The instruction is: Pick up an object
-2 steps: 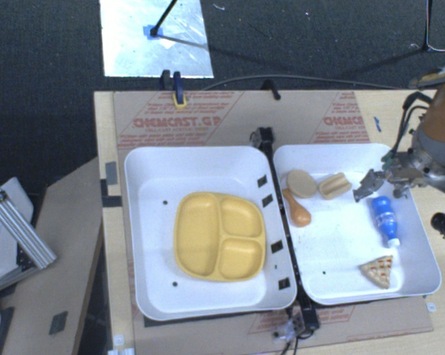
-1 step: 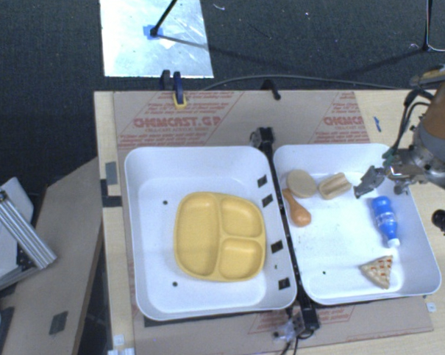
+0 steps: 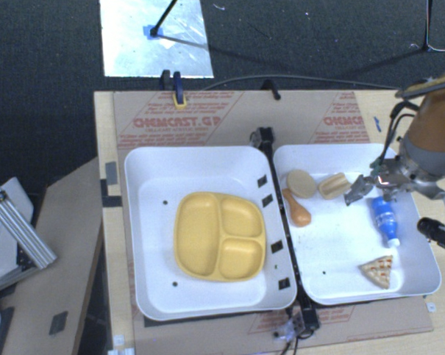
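1. Hand [image 3: 364, 187] low in right bin [image 3: 337, 278], open or clenched impossible to tell.
2. Nothing lifted: blue bottle [image 3: 385, 221] lying just at five o'clock of it.
3. Grasp and lift left.

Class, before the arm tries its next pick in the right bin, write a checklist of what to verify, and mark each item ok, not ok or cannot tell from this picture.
1. Hand is over the right bin: ok.
2. Nothing is held between its fingers yet: cannot tell; they are too small to judge.
3. A target lies close by: ok; the bread roll sits just left of the hand, the blue bottle just right.
4. Bottle lies flat, apart from the pizza slice: ok.
5. Drumstick and round biscuit are apart: not ok; they touch.
6. Yellow tray sits in the left bin, out of the way: ok.
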### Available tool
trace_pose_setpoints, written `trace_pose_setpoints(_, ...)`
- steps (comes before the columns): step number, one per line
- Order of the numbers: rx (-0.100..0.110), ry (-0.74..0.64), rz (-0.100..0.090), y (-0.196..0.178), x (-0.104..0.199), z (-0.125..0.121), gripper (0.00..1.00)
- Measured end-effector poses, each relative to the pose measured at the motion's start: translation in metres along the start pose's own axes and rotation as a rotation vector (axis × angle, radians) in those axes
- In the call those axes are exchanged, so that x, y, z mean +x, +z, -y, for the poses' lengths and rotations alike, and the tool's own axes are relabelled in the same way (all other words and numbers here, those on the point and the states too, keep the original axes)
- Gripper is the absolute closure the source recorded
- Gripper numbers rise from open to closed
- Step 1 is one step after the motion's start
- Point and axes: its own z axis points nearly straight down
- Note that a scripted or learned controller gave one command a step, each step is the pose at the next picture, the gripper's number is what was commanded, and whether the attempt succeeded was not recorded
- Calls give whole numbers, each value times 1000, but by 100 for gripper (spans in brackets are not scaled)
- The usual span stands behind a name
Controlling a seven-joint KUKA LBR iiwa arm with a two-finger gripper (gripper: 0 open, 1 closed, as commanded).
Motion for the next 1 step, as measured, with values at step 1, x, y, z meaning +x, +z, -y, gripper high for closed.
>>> trace_pose_setpoints(1,0,-2,0,48,1,-10,0)
